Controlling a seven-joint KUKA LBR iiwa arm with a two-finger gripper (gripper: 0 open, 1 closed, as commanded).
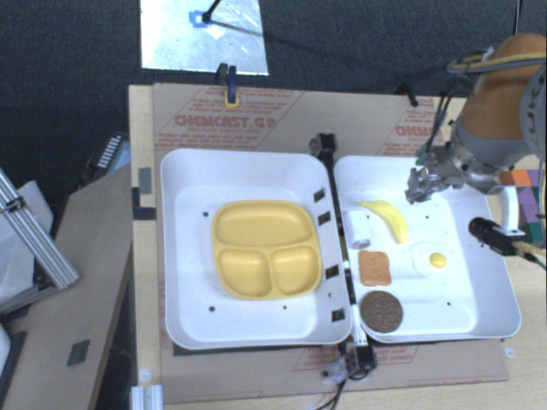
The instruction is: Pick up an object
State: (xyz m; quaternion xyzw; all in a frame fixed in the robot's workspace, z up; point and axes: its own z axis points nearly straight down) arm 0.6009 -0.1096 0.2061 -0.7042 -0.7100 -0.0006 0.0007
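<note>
The right bin [479, 314] holds a yellow banana [386, 218], a small white block [360, 228], an orange-brown toast slice [374, 267], a dark brown round cookie [381, 311] and a fried egg [432, 260]. My gripper [416, 186] hangs over the bin's back part, to the right of and above the banana, with nothing seen between its fingers. The grey arm with its orange band [504, 84] comes in from the right.
The left bin [184, 254] holds a yellow three-compartment plate [261, 248]. A black divider [335, 237] runs between the bins. A black cylinder [491, 233] juts over the right bin's right rim. Cardboard lies beneath both bins.
</note>
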